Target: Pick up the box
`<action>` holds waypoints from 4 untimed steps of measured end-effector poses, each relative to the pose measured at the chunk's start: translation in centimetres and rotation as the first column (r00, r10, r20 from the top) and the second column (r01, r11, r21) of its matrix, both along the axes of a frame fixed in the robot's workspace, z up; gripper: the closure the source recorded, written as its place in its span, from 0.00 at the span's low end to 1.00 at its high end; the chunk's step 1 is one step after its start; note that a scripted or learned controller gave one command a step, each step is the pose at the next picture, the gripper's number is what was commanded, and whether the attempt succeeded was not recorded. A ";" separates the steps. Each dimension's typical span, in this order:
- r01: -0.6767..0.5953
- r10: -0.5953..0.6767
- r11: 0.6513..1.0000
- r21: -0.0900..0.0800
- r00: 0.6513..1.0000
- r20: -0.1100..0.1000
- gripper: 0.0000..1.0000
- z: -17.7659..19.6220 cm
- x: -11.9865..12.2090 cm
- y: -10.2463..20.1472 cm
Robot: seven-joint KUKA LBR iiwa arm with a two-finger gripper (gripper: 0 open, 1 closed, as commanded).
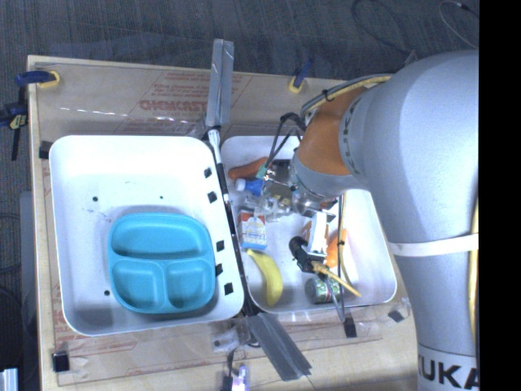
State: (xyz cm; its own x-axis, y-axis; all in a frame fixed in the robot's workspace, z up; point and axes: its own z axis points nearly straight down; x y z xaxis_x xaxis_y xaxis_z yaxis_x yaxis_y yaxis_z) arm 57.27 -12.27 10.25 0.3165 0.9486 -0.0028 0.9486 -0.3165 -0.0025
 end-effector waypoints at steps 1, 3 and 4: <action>0.111 -0.111 0.994 0.001 0.994 -0.001 1.00 8.9 -3.7 0.4; 0.019 -0.019 1.000 0.004 1.000 -0.001 1.00 -1.3 -9.2 -0.2; -0.055 0.055 0.998 0.003 0.998 0.000 1.00 8.8 -9.5 9.9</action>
State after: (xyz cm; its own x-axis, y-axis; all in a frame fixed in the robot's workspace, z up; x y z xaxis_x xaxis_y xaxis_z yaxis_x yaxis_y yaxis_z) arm 47.73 -2.39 19.03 0.2636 0.9646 -0.0002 0.9646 -0.2636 -0.0029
